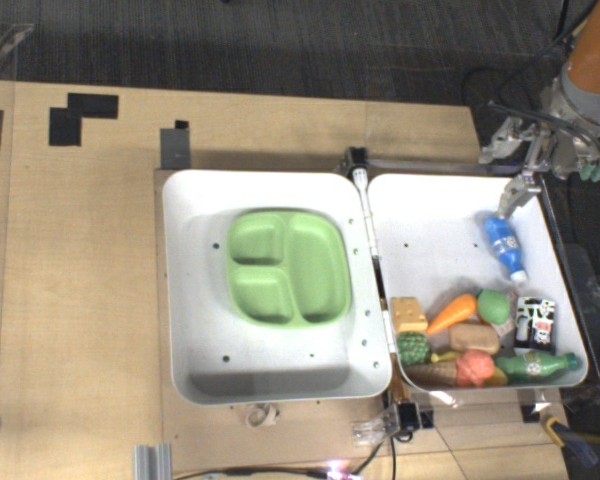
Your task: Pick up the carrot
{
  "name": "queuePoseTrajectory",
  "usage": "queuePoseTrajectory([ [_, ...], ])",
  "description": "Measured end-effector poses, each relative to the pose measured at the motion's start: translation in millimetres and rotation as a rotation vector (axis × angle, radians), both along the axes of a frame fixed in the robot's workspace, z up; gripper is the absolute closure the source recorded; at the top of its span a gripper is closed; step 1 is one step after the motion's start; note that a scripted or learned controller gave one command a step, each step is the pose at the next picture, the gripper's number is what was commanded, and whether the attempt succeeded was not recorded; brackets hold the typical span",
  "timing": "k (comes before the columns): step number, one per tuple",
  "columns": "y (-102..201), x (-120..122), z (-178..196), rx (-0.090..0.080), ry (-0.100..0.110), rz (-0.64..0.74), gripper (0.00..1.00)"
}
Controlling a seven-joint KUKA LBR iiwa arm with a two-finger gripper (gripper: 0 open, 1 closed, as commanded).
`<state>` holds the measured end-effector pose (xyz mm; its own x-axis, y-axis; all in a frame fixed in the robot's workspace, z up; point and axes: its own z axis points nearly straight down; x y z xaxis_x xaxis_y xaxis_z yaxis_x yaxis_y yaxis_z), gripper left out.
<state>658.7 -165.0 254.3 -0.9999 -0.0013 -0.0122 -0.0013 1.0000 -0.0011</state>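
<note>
My gripper (525, 190), jaws apart and holding nothing, hangs over the right white bin (435, 223); the orange toy carrot (452, 313) lies below-left of them. The left white bin (190, 268) holds a green divided plate (285, 266).

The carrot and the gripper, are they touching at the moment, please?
Apart: the camera view shows the gripper at the right bin's top edge, bare white floor separating it from the carrot.

I can't read any text from here. The small black-and-white carton (536, 323) in the right white bin (430, 238) has print on its face, too small to make out. The blue plastic bottle (504, 246) carries a pale label band, blurred. The green bottle (536, 366) lying at the bin's near edge shows a pale label patch, also illegible.
</note>
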Motion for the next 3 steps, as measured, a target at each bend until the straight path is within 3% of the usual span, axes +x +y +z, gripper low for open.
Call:
queuePoseTrajectory([
  [1, 54, -35, -74, 0.005, 0.004, -0.145, 0.00],
  [2, 40, -90, 26, -0.003, -0.010, -0.046, 0.00],
  [3, 88, -132, -11, 0.005, 0.005, -0.302, 0.00],
])
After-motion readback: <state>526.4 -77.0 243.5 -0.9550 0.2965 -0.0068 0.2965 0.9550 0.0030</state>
